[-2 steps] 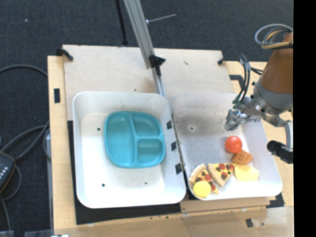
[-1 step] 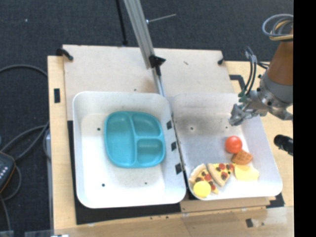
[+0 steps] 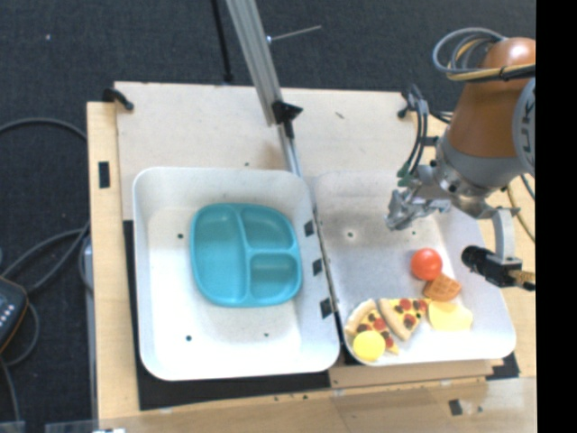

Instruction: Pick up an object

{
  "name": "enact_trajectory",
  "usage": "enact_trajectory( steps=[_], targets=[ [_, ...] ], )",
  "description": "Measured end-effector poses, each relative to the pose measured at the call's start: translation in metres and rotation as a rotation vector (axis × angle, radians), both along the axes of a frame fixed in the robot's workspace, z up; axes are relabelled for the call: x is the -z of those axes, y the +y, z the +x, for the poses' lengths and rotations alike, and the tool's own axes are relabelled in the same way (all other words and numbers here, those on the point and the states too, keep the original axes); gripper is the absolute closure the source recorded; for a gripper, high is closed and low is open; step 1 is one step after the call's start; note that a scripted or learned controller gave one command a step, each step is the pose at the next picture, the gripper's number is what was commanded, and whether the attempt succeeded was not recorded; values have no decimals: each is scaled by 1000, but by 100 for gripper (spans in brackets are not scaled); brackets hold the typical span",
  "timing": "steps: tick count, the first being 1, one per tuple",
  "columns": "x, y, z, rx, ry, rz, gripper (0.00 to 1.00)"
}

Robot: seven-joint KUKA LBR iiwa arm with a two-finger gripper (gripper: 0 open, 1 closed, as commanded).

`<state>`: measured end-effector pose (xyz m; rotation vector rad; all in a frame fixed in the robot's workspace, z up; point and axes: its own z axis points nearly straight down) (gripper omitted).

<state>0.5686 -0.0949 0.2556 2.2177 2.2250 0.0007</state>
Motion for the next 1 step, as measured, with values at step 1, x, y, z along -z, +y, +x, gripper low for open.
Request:
enact_trajectory(
  steps=[1],
  targets=[
    [-3, 59, 9, -2, -1, 1, 100]
  ],
)
